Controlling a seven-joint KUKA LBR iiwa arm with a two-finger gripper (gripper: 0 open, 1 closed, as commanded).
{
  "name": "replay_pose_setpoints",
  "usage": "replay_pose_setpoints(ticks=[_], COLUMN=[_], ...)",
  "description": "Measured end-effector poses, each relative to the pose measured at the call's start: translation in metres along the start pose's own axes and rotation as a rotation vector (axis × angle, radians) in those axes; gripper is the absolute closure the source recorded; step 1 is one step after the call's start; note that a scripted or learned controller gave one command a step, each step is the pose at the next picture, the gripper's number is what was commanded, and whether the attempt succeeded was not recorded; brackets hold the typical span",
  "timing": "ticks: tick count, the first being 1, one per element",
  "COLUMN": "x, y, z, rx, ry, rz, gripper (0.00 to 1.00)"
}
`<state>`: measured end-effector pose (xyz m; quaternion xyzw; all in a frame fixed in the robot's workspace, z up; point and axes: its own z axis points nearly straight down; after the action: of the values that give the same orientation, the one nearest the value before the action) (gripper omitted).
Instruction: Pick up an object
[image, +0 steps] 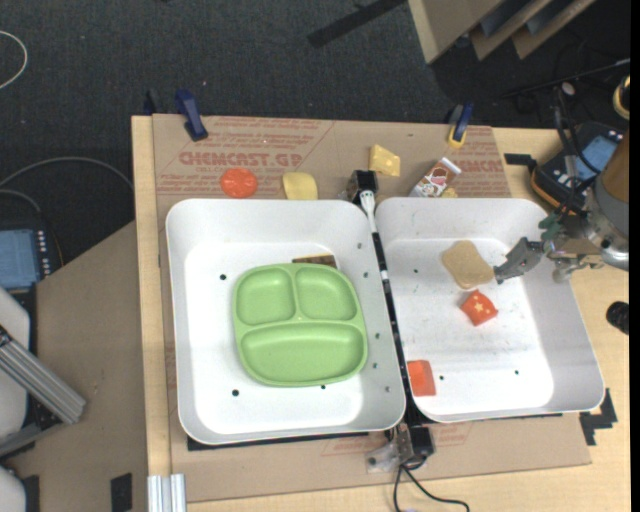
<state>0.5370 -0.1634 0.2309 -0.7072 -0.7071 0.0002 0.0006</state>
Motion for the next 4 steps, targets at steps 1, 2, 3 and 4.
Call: replay_pose_setpoints(ticks=[1, 2, 3, 4], x=[0.010, 0.008, 0.008, 0.008], y=[0.030, 0.031, 0.031, 0.031], z=[0.154, 0.135, 0.136, 0.125], rx=[0.004, -0.005, -0.004, -0.007], ry=[0.002, -0.003, -0.002, -0.003], rz=[-0.003, 0.001, 0.001, 0.002], gripper=[0.00, 1.00, 0.00, 1.00])
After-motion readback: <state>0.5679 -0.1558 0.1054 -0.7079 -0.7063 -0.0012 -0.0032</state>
